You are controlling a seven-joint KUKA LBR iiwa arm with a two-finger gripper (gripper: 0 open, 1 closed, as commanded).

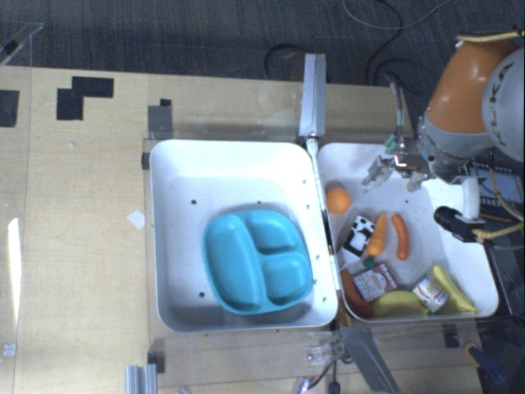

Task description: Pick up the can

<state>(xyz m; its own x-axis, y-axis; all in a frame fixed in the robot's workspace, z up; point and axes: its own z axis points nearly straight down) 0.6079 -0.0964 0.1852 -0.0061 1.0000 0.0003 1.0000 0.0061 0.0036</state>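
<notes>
The bench (82,245) looks like pale wood with a smooth, faintly shiny coat. Both bins (176,220) (484,302) are smooth white plastic. The tray (258,261), at the left bin's 5 o'clock, is matt blue plastic. The divider (312,97) at 12 o'clock is brushed metal. The can (429,294) has a paper-like label.

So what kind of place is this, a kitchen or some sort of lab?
Most likely a robotics lab bench, not a kitchen: a grey-and-orange robot arm reaches over two white bins on a wooden bench, toy food such as a carrot and bananas fills one, and loose cables trail across the floor.
</notes>
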